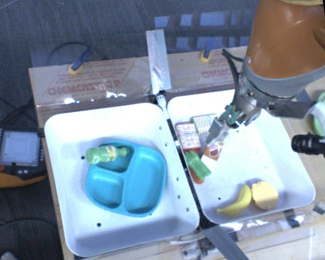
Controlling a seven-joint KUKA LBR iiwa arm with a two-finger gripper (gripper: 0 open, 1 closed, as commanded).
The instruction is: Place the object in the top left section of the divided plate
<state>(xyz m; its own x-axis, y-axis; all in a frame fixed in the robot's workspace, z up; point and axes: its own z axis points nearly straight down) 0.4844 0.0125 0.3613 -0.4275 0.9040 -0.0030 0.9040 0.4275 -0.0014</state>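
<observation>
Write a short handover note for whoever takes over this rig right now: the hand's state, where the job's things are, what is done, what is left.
Hand: low over the right bin, among the small packets near its left wall; grip state unclear.
Divided plate: blue, in the left bin.
Green bottle: lying in the plate's top left section.
Banana and yellow block: at the right bin's front.
Done: the placement appears made.
Left: confirm, then lift the arm away.

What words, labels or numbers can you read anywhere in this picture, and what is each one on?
Red lettering on the brown cardboard sheets behind the white bins: blurred, unreadable.
Print on the small red-and-white packet: too small to read.
Screen of the orange-edged handheld device: nothing legible.
</observation>
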